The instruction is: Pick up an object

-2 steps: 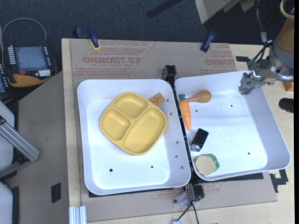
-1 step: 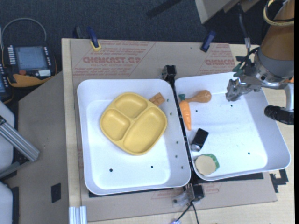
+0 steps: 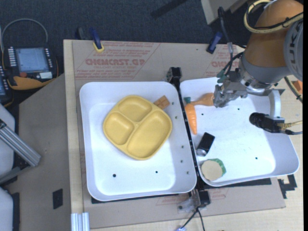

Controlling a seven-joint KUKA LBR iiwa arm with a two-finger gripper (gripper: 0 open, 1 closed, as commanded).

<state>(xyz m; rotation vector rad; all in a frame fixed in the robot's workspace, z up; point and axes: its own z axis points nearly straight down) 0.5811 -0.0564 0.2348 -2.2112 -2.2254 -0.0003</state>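
So my bench [image 3: 120, 57] is basically a sheet of brown cardboard with red lettering printed across the top, and a blue clamp [image 3: 95, 38] pins it at the far left corner with another blue clamp [image 3: 214, 41] further right. Off to the left on the dark carpet [image 3: 120, 8] sits my teach pendant [image 3: 30, 64], screen lit, cable looped above it. An aluminium rail [image 3: 17, 141] pokes in from the left edge.
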